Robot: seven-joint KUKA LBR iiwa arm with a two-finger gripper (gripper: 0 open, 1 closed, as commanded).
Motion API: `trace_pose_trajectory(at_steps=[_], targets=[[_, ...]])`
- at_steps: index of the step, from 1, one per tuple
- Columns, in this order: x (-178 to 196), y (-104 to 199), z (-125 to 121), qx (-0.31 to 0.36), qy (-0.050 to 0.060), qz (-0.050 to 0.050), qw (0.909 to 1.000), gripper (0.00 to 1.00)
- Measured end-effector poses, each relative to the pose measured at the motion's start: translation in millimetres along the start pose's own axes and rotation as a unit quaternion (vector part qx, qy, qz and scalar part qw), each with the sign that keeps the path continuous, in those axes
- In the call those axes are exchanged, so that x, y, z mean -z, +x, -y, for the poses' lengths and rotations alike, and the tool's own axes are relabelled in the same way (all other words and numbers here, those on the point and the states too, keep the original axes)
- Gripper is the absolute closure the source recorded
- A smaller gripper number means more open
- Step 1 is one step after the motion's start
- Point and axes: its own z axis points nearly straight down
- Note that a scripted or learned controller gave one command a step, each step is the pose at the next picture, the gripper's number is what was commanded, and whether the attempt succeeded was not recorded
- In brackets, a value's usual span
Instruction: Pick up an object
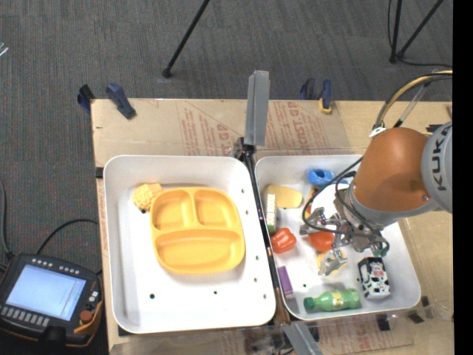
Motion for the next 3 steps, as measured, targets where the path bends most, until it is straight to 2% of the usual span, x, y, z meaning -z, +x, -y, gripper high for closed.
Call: trace_pose_trajectory(at_steps=[1, 2, 3], targets=[[-0.4, 0.5, -43.6, -0.006, -0.001, 0.000, 1.0000, 0.00], [4.7, 42.5, 24.3, 0.088, 0.003, 0.009, 0.9961, 0.00], [0.6, 33.0, -23.7, 0.111, 0.000, 0.000, 0.9938, 0.00]])
